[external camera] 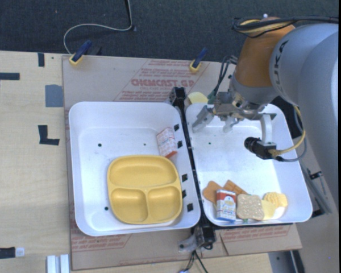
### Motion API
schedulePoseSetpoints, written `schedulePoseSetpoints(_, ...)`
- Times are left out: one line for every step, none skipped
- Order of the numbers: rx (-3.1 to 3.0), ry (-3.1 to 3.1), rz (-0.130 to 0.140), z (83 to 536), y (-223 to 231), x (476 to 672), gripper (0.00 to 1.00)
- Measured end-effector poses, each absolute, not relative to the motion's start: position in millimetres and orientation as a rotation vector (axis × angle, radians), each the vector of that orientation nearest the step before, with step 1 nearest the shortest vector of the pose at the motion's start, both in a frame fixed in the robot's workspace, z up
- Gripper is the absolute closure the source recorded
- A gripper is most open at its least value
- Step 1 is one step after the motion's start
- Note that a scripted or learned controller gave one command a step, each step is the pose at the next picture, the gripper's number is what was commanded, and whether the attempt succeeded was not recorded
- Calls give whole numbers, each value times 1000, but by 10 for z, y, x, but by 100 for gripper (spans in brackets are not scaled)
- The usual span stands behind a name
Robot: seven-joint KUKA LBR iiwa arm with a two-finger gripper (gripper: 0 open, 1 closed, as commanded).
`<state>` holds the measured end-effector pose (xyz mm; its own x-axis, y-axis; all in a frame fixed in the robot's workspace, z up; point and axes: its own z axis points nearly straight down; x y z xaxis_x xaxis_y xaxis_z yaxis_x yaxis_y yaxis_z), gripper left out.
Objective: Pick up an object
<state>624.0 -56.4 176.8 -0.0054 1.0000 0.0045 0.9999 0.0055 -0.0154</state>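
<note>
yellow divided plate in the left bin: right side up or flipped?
Right side up. The yellow divided plate shows its three recessed compartments facing the camera, lying flat on the left bin floor.

Plain yellow divided plastic tray (144, 187) in the glossy white left bin (82, 152); small red-and-white carton (167, 141) beside it.

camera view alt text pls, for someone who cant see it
A grey robot arm's gripper hovers over the right bin, open, above toy food clustered at its front edge. The left bin holds a yellow divided plate and a small carton.
</note>
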Motion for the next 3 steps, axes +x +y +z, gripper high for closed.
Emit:
schedulePoseSetpoints(-2223,-2219,5,1095,-1072,6682,0)
schedulePoseSetpoints(-2239,-2222,0,2148,-2118,6531,0)
schedulePoseSetpoints(-2209,-2223,4,1262,-1363,6644,0)
